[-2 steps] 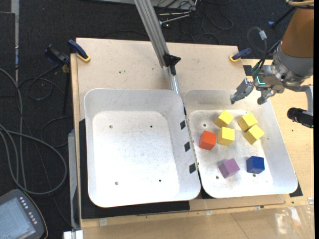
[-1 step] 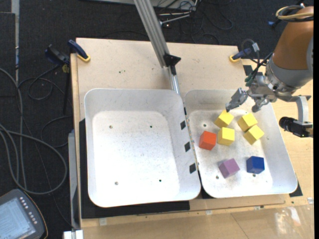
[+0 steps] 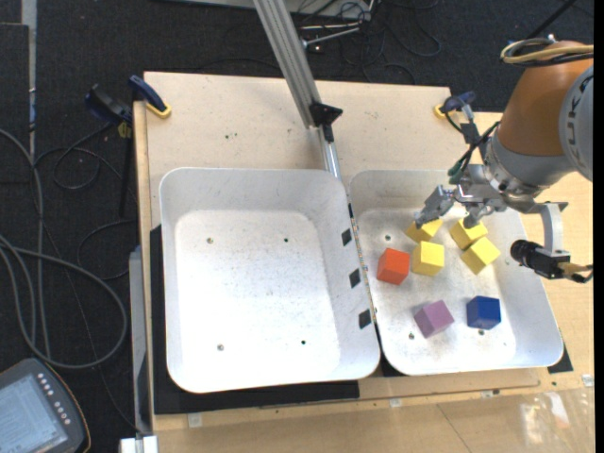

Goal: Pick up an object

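**No readable text on the bench**

Nothing legible is showing anywhere. The orange band on the arm is carrying dark markings at its far right edge, but they are running out of the picture and cannot be read. The small black tabs sitting along the seam between the two bins are bearing no lettering that can be made out. The screen of the grey device at the near left corner is showing a pale blur, too small to read.
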Controlling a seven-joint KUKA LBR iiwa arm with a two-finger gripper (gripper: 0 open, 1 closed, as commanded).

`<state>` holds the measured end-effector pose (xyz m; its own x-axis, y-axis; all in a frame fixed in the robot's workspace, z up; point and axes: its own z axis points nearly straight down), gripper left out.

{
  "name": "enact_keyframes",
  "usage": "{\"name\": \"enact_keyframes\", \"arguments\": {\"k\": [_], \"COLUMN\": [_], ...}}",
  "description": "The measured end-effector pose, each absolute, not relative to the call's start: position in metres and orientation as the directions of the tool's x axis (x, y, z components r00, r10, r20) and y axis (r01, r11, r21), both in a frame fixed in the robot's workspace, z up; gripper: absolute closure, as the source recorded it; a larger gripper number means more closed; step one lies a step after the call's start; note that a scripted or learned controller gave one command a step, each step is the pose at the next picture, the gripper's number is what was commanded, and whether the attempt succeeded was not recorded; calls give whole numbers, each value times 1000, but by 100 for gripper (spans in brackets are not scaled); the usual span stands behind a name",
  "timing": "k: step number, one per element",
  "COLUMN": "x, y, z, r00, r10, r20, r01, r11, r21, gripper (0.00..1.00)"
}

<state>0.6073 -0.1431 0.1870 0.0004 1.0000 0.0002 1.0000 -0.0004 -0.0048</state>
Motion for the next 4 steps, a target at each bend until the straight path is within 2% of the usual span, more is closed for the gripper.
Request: {"name": "enact_keyframes", "arguments": {"k": [1,2,3,4], "x": [605,607,609,606], "y": [-140,-141,-140,-134], "z": [123,138,202,249], "r00": [0,1,-2,-3], "r10": [1000,1000,1000,1000], "r20": [1,-1,-2,-2], "r01": [1000,1000,1000,1000], "r11": [0,-1,2,3], "r21": [-7,2,8,7], "gripper": [0,100,100,100]}}
